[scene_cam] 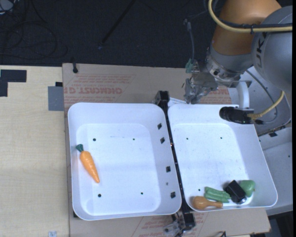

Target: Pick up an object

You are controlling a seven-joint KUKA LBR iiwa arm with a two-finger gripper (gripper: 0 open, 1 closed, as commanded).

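Observation:
An orange toy carrot with a green top lies by the left wall of the left bin. In the right bin, at the near right corner, sit a green pod-like toy, an orange-tan pear-shaped toy, a small black block and a green rounded piece, all bunched together. My gripper hangs over the far rim of the right bin, near the divider, far from all the objects. Nothing shows between its fingers.
Both bins rest on a brown cardboard sheet on the pale wooden bench. A black clip strip joins the bins. A black cylindrical part sticks out over the right bin's far right edge.

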